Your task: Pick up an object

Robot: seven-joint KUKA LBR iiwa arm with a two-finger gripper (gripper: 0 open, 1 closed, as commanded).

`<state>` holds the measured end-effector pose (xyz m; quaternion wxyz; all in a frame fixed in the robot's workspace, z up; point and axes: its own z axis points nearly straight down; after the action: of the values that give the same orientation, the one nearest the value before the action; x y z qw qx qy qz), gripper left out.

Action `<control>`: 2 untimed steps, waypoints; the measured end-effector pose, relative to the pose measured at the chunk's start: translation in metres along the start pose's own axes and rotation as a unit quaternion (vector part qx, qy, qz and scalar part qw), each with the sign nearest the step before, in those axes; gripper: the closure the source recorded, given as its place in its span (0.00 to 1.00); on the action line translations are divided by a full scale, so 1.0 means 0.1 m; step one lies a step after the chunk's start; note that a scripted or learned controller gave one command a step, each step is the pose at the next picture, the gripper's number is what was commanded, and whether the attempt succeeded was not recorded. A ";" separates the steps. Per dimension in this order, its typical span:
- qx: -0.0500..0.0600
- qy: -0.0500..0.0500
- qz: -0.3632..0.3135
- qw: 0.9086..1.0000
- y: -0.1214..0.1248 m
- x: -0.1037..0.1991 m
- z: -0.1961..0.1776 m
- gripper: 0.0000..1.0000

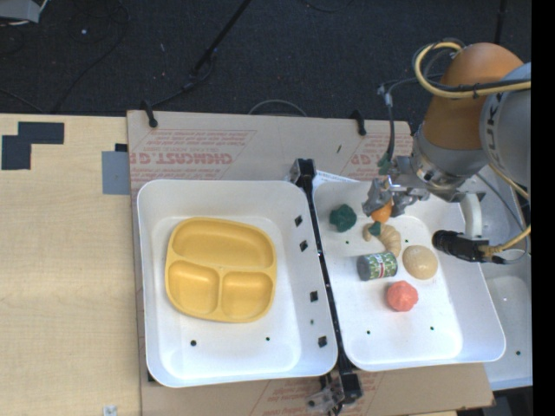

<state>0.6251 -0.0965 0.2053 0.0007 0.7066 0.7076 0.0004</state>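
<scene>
The right bin point(451, 336) holds several small things. A dark green lump point(343, 217) lies at its far left. Near the middle are a small green-labelled can point(377, 266) on its side, a beige oval point(420, 262), a pale curved piece point(392, 237) and a red ball point(401, 296). My gripper point(386, 201) hangs over the far part of this bin. A small orange piece point(379, 211) with a teal tip point(375, 229) sits right at its lower end. Whether the gripper grips that piece is hidden from this angle.
The left bin point(156, 336) carries a yellow divided plate point(221, 267). A black divider point(314, 258) runs between the two bins. The near half of the right bin is bare white floor. The grey arm with its orange band point(473, 94) reaches in from the upper right.
</scene>
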 end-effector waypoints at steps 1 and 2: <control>-0.001 0.000 0.000 1.000 -0.04 -0.04 -0.62 1.00; 0.001 0.000 0.000 1.000 -0.03 -0.05 -0.87 1.00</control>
<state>0.6219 -0.1013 0.2923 0.0002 0.7063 0.7079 0.0001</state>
